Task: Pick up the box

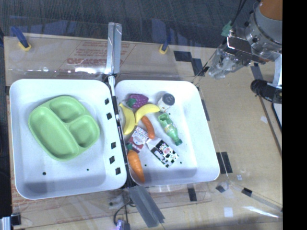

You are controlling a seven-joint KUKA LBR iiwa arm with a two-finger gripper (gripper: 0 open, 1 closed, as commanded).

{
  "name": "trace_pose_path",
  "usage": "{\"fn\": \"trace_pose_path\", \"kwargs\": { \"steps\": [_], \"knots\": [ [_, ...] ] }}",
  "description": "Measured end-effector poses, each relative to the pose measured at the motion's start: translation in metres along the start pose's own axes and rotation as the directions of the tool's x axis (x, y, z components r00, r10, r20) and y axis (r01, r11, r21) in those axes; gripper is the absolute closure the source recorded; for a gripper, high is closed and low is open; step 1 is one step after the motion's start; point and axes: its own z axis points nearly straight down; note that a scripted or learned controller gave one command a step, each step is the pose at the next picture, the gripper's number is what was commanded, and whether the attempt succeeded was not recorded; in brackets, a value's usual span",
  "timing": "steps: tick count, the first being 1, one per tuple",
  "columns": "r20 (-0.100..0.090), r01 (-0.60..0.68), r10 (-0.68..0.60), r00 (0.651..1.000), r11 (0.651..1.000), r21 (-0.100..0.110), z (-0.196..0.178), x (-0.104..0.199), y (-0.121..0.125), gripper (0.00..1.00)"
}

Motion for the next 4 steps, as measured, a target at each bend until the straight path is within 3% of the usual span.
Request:
{"fn": "trace_pose_path", "kwargs": {
  "steps": [3,4],
  "knots": [
    [0.004,0.031,-0.031,1.000,1.000,0.004,-0.030,0.007,0.002,1.00],
    [-0.001,0.134,-0.134,0.991,0.991,0.003,0.001,0.040,-0.056,1.00]
  ]
}}
